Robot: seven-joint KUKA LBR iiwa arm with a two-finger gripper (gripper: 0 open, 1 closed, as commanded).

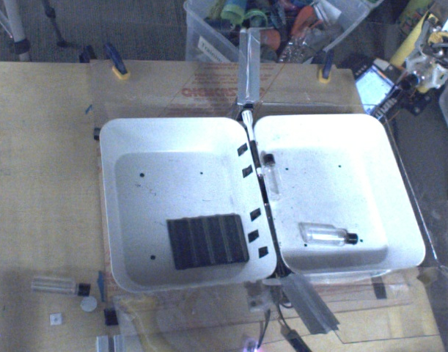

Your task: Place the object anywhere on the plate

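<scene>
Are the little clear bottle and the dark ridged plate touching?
Apart. The camera view shows the clear bottle in the right bin, the dark ridged plate in the left bin.

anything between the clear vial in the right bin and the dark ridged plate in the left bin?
In the camera view, the divider where the bins meet, with its black tabs, separates the vial from the plate. Otherwise bare white floor.

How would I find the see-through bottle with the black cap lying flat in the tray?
Look at the right-hand white bin, then go to its near edge. The clear bottle lies on its side there, black cap pointing right. Another clear bottle lies against the divider between the bins, farther back; this one lies out on the open floor.
</scene>
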